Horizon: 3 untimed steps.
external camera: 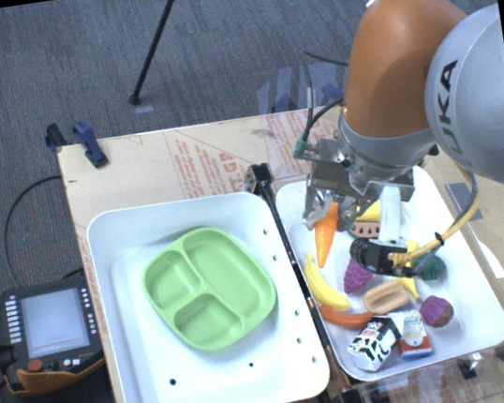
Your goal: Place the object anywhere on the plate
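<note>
The light green plate (210,286), with three compartments, lies in the left bin (149,392). My gripper (323,209) hangs over the left part of the right bin (475,322), under the arm's orange band. An orange toy carrot (326,236) hangs tip-down between its fingers, just above the other toys. The gripper looks shut on the carrot's upper end. The carrot is right of the divider between the bins, well apart from the plate.
In the right bin lie a banana (322,284), purple grapes (357,276), a bun-like piece (386,298), a milk carton (374,342), a small can (414,336) and several other toys. A teach pendant (49,327) sits left of the bench.
</note>
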Each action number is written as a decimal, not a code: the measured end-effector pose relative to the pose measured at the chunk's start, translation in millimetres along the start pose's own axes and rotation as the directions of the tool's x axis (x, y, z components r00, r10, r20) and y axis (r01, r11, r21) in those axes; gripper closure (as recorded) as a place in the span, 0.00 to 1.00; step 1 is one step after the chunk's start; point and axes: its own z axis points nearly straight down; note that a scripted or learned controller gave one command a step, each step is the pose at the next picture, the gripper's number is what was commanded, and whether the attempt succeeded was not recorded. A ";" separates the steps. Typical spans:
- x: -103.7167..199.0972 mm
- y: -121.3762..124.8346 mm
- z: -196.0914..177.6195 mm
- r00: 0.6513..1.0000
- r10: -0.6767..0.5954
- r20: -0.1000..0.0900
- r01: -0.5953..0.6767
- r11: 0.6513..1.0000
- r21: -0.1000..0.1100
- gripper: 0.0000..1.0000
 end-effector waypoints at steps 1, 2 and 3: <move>65.4 -18.8 57.2 1.000 0.021 0.010 -0.021 1.000 0.014 1.00; 147.5 -73.5 74.3 0.998 0.055 0.011 -0.055 0.998 0.013 1.00; 146.8 -72.7 73.3 0.998 0.055 0.012 -0.055 0.998 0.011 0.00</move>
